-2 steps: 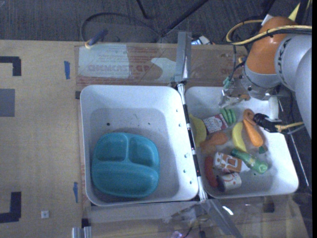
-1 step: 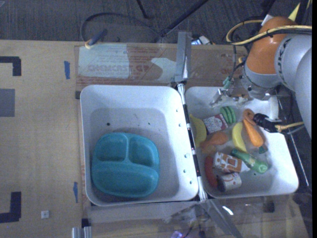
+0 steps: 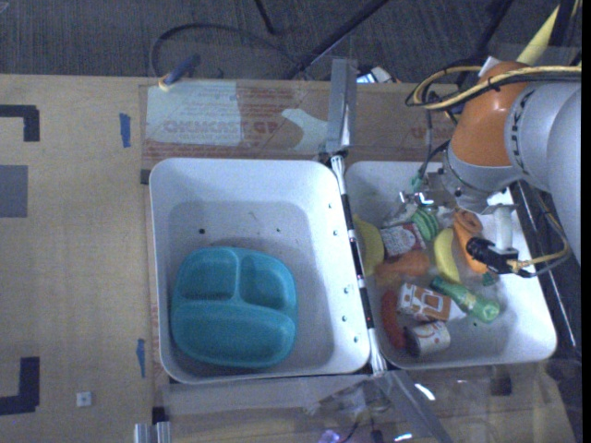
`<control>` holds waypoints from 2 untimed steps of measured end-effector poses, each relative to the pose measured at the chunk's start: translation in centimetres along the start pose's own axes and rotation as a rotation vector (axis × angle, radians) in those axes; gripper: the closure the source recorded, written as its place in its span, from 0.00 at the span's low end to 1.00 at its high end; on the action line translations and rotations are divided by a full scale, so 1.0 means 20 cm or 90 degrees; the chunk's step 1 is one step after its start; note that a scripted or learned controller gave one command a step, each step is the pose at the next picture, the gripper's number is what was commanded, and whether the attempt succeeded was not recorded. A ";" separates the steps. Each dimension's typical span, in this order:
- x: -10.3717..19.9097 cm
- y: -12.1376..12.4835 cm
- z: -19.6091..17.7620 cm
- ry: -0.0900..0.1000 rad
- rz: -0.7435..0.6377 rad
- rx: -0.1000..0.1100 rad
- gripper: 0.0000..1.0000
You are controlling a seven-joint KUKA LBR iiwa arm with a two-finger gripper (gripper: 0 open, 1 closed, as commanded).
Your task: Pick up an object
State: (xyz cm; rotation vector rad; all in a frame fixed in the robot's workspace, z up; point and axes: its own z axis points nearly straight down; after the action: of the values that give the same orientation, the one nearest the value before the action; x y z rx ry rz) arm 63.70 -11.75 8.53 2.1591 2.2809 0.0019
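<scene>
A: The arm (image 3: 517,127) reaches in from the right and hangs over the back of the right bin (image 3: 536,335). Its jaws sit somewhere down near the green-striped piece (image 3: 426,221), though whether they are released or clenched, one cannot tell; the wrist hides them.

B: Which thing looks easiest to lift?

A: Probably the small can (image 3: 428,337) at the front of the pile, or the orange carton (image 3: 424,301) just behind it. Both look like light toy groceries, stiff enough not to crush. The can is round and likely slippery, so it should be taken across its sides. The carton offers flat faces, a surer hold.

B: And the banana (image 3: 446,253)?

A: Curved, smooth, probably hard plastic; it lies between other pieces, touching the green bottle (image 3: 469,300). A pinch there could catch a neighbour.

B: How is the room?

A: Tight. The pieces crowd together in the right bin, many touching. The bin's floor is smooth and white, so things may slide when nudged. The left bin (image 3: 185,192) holds a teal divided tray (image 3: 234,305) with bare floor around it. Both bins rest on the desk (image 3: 74,247).
</scene>
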 end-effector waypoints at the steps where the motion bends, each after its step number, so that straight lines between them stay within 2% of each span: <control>1: -0.10 0.03 -0.11 -0.001 -0.089 -0.001 0.00; 2: -0.24 0.14 -0.13 -0.002 0.143 -0.001 0.00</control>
State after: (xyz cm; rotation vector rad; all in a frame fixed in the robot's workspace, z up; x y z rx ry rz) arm 66.76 -16.45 11.17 2.3987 2.0236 0.0005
